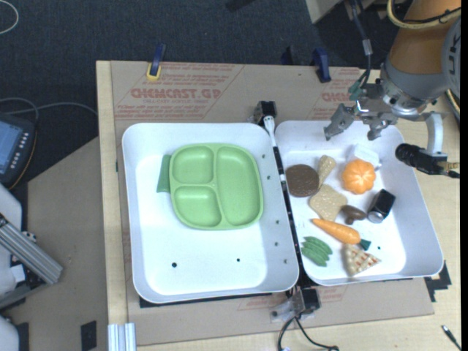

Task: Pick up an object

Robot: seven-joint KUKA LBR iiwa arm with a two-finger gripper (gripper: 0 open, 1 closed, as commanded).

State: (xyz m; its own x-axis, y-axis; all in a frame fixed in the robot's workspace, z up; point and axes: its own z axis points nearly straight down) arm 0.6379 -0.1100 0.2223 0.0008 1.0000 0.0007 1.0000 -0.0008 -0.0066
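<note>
My gripper (pixel 356 129) hangs over the far edge of the right bin (pixel 417 232), its two fingers spread apart with nothing between them. Below it in that bin lie an orange fruit (pixel 358 176), a brown round cookie (pixel 301 180), a tan bread slice (pixel 327 202), a carrot (pixel 336 230), a green pea pod (pixel 316 249), a pizza slice (pixel 360 258) and a black cylinder (pixel 380 205). The orange is the closest to the gripper, a little nearer the camera.
The left bin (pixel 146 254) holds a green divided plate (pixel 216 185). A black divider clip (pixel 266 112) sits between the bins at the far side. Two clamps (pixel 154 64) grip the board's far edge. A black arm part (pixel 417 156) overhangs the right bin's right rim.
</note>
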